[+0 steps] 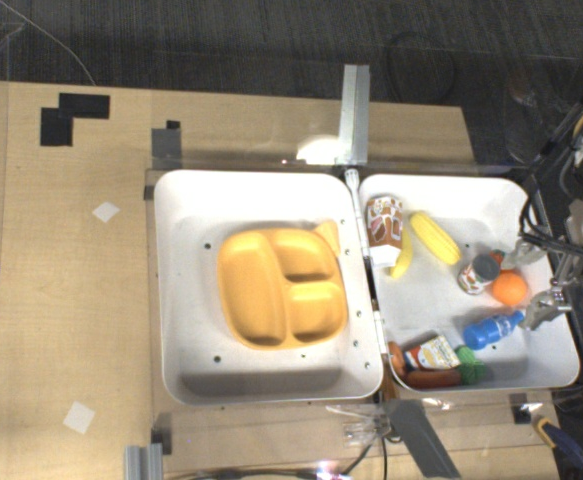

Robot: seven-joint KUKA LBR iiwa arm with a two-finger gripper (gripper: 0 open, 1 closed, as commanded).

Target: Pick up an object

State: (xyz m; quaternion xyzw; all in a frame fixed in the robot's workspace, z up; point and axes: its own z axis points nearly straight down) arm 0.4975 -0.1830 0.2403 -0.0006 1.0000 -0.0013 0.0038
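Pincer at bin edge, near round orange

The two bins are plain white and sit on a pale tan wooden bench marked with a few black blocks. The divided tray in the left bin is a solid mustard yellow. Right of that tray, in the other bin, the corn cob is bright yellow and the banana a paler yellow. The cup is brown and white with a printed pattern. The ball is orange, the bottle vivid blue, and the small can white with a dark grey top. The packet shows red, white and green.
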